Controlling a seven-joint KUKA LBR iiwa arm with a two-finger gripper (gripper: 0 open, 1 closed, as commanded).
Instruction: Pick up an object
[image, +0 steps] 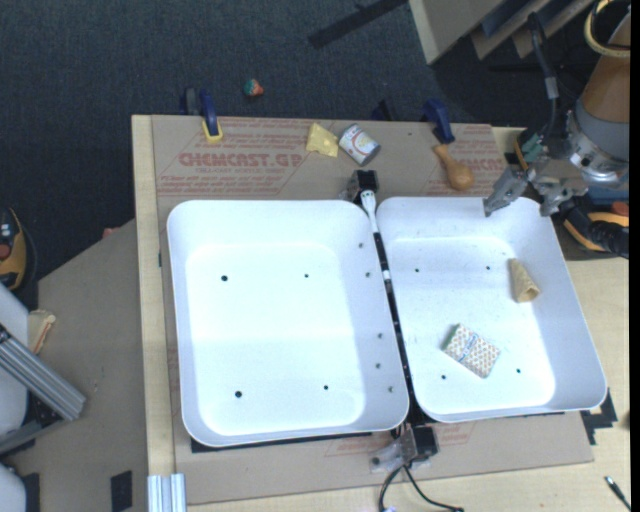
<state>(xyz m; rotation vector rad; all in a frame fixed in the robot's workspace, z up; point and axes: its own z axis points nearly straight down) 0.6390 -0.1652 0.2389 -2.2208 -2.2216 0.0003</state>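
Note:
In the right bin (560, 395) lie two objects: a small tan cone-shaped piece (523, 280) near the right wall, and a flat patterned packet (472, 351) toward the front. My gripper (520, 203) hangs over the bin's back right corner, behind the tan piece and apart from it. The fingers (496, 201) are spread open with nothing between them. The left bin (190, 300) sits beside it.
Behind the bins on the brown board lie a yellow wedge (322, 140), a small grey-white box (359, 144) and a tan wooden piece (455, 169). Blue clamps (209, 113) hold the board's back edge. A black divider (380, 262) runs between the bins.

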